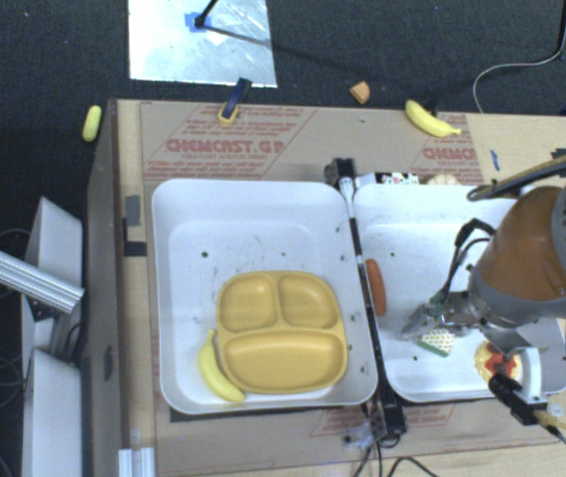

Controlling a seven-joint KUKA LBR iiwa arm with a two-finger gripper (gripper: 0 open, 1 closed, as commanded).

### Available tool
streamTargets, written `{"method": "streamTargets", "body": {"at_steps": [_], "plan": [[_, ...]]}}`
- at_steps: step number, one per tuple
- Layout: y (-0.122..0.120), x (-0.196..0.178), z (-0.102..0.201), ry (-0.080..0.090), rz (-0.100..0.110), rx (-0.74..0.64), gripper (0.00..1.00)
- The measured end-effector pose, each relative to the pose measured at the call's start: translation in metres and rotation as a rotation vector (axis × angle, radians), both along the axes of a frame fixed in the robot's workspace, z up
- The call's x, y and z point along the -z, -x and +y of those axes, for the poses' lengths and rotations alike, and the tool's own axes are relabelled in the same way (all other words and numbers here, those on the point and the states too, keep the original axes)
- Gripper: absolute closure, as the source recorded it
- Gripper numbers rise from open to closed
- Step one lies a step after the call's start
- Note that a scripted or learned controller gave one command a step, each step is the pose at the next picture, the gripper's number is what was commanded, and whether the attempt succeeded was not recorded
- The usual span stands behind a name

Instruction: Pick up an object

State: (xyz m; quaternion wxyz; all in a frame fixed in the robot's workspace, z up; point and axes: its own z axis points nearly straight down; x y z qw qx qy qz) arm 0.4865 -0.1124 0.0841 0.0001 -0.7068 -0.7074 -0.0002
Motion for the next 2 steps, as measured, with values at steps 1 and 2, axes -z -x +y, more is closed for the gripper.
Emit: {"method": "streamTargets", "body": {"at_steps": [1,2], "plan": [[-0.001,-0.010,0.000,-0.001,-0.003,-0.001,1.00],[-0.053,-0.101,0.067,0.000,-0.002,-0.003,1.00]]}}
